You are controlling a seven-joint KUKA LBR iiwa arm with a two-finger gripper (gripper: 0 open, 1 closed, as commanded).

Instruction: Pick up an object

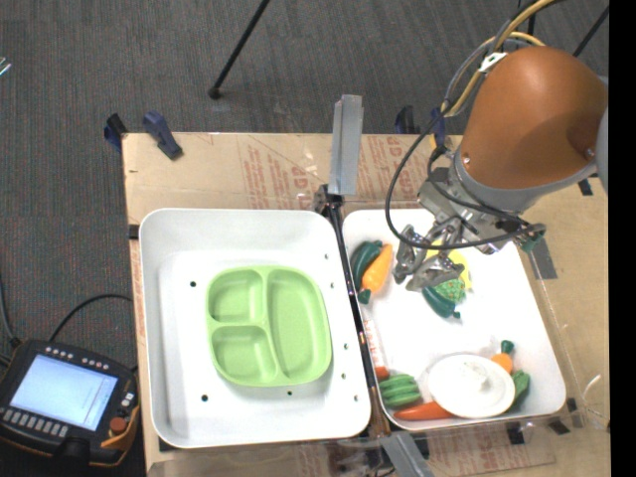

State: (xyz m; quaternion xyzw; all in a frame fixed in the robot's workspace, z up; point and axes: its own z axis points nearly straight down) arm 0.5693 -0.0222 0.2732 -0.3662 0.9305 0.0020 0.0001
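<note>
A fixed overhead camera looks down at a slant on a bench bearing two shallow white bins side by side. The left bin, in the lower left of the frame, holds a light green divided plate with three compartments, lying flat near its middle. The right bin holds toy vegetables. An orange-and-green carrot-like piece lies by its upper left wall. A green and yellow piece, perhaps a corn cob, lies near the bin's upper middle. A round white lid rests in the lower part, with green and orange pieces touching its left side. The arm enters from the upper right, and its gripper hangs just beside the green and yellow piece; whether its fingers are apart or together cannot be told.
</note>
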